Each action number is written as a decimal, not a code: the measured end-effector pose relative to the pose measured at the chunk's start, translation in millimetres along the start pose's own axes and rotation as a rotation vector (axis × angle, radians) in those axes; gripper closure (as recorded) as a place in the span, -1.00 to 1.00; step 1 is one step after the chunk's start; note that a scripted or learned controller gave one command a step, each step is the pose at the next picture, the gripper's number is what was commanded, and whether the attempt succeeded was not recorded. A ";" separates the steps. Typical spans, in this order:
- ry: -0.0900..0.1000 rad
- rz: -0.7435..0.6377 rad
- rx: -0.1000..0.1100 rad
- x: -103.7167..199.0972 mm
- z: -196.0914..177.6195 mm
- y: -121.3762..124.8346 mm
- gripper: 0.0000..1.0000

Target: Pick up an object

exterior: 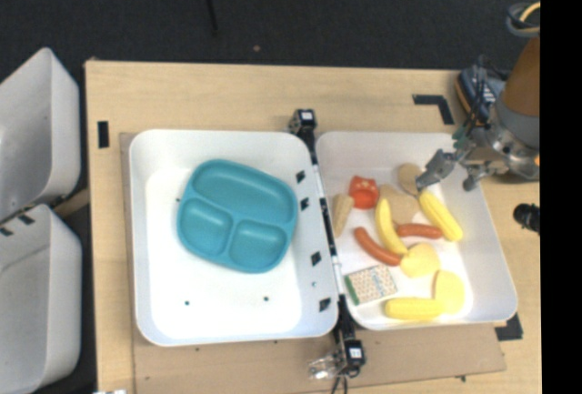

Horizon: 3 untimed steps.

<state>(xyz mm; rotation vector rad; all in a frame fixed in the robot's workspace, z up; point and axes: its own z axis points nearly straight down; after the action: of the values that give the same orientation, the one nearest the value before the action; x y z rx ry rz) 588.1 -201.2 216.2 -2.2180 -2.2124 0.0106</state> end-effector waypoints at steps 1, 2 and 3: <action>-0.003 -0.004 -0.011 0.4 -6.9 2.6 -1.00; -0.003 -0.002 -0.008 -1.2 53.3 9.9 -1.00; -0.007 0.000 -0.017 -3.9 92.6 9.2 -1.00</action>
<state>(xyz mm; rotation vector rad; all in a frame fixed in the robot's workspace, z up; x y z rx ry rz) 596.3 -204.9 123.5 -2.2295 -2.2241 -0.0003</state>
